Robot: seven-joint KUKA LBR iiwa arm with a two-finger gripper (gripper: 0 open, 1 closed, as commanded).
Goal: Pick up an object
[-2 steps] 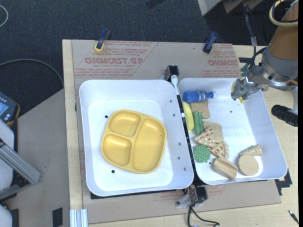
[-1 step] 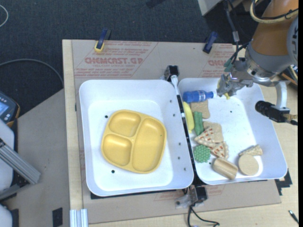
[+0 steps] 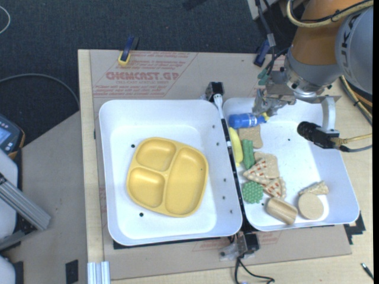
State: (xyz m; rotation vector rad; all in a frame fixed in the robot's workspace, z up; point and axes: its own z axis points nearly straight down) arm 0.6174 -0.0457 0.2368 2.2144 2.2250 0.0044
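The gripper point(image 3: 265, 106) stood over the right bin point(image 3: 337, 176) at its far left corner, directly beside the blue bottle point(image 3: 243, 121), which lay with its long axis crosswise, pointing leftward from it; finger state could not be told.

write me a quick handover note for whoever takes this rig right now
Gripper: low over the far end of the right bin, right at the blue bottle; grip unclear.
Things: toy food piled along the right bin's left side: yellow and green pieces, pizza slices, wooden cylinder, round disc. Yellow divided plate in the left bin.
Done: nothing visibly lifted.
Left: grasp and lift one object.
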